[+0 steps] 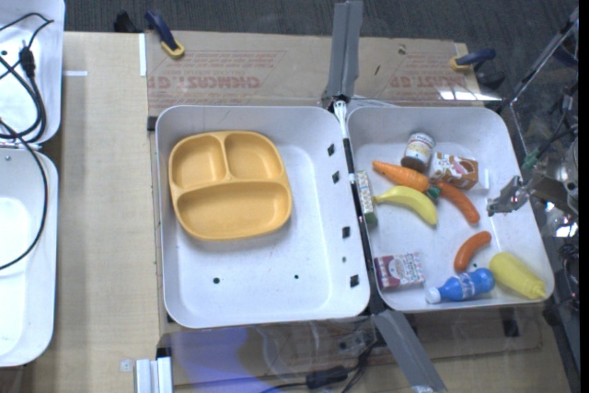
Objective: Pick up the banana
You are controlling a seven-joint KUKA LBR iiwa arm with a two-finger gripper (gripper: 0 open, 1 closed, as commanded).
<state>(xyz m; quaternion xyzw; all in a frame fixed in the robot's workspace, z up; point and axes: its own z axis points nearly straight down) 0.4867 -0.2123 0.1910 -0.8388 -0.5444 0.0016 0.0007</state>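
Banana (409,202) touches a carrot (401,175); my claw (506,201), perhaps released though I cannot tell, could snag both.

banana (409,202): crowded at twelve by a carrot (401,174) touching its upper end
banana's three o'clock: second carrot (459,202) just beside
banana's six o'clock: bare bin floor as far as the small carton (399,270)
banana's nine o'clock: bin wall (361,198) close
left bin: yellow plate (229,184) upper left, floor open around five o'clock
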